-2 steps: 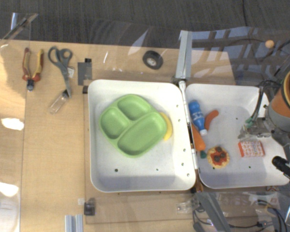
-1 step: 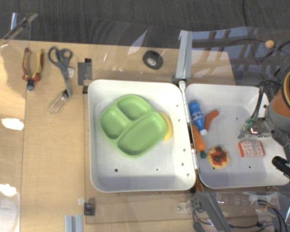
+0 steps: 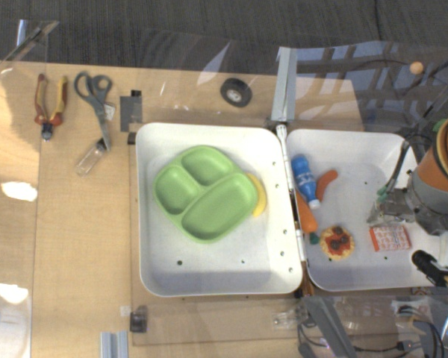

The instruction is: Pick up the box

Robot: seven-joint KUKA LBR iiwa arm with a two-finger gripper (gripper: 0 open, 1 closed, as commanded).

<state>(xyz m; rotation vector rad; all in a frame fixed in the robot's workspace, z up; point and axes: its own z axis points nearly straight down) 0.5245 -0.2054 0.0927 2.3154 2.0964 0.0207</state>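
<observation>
Claw (image 3: 388, 209) at the right bin's (image 3: 358, 274) three o'clock side; how far it is open cannot be told. The box (image 3: 390, 238), red and white, lies flat just at its six o'clock. Pizza toy (image 3: 337, 242) and carrot (image 3: 307, 216) at nine o'clock.

Grey arm (image 3: 437, 192) with an orange band, black cables

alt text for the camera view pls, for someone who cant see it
A grey and orange robot arm reaches over the right white bin, just above a small red and white box. That bin also holds a blue bottle; the left bin holds a green divided plate.
</observation>
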